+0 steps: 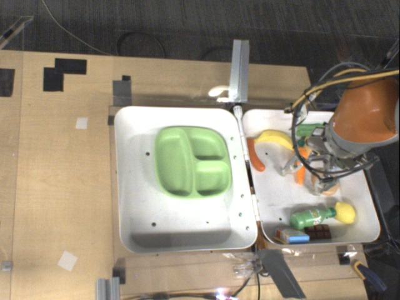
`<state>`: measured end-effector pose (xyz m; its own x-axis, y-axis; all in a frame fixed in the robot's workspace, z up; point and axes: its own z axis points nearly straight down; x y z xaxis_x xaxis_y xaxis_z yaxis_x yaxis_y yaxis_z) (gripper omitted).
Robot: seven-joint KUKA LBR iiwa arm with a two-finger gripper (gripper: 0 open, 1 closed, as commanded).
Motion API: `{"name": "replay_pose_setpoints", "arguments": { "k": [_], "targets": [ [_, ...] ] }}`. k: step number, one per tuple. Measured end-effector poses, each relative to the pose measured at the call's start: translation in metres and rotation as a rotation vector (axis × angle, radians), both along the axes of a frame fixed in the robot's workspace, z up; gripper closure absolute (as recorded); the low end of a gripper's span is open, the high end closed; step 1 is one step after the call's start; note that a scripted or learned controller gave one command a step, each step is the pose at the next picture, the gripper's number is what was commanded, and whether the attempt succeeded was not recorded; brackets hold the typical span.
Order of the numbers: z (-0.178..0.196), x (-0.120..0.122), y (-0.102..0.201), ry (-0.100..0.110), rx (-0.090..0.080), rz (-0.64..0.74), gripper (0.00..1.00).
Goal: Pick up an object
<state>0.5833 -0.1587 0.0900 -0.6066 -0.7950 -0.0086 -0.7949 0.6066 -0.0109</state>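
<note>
Camera view: task's thing isn't fixed, so candidates are the items in the right bin (369, 227), all grouped around the jaws (325, 181). The jaws are low over the bin's middle-right, under the grey wrist and orange band of the arm (369, 114); can't tell how far they're open or whether they've got hold of anything, since wrist and cables cover them. Closest item: a small orange piece (300, 175) just left of the jaws. Further left and slightly up-frame, a yellow banana (275, 139), and left of that, along the bin's left wall, an orange-red carrot-like item (255, 155). Up-frame from the jaws, partly under cables, a green item (307, 130). Down-frame from the jaws: a yellow lemon (345, 213), touching or just beside a green bottle (311, 218) lying on its side. Below the bottle, near the bin's front wall, a dark brown block (319, 232) and a small box w/ blue and orange (292, 236).

Well left of the jaws, the left bin (134, 230) holds a green divided tray (192, 160), three compartments, lying flat. Both bins sit side by side on the wooden desk (56, 180).
</note>
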Motion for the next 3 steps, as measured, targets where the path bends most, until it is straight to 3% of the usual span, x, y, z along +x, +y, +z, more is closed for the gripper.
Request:
{"name": "replay_pose_setpoints", "arguments": {
  "k": [1, 2, 3],
  "targets": [
    [-0.001, 0.032, 0.033, -0.001, 0.003, -0.034, 0.00],
    [0.015, 0.037, 0.034, -0.016, 0.005, -0.036, 1.00],
    [0.148, 0.022, 0.095, -0.008, 0.004, -0.192, 1.00]
  ]
}}
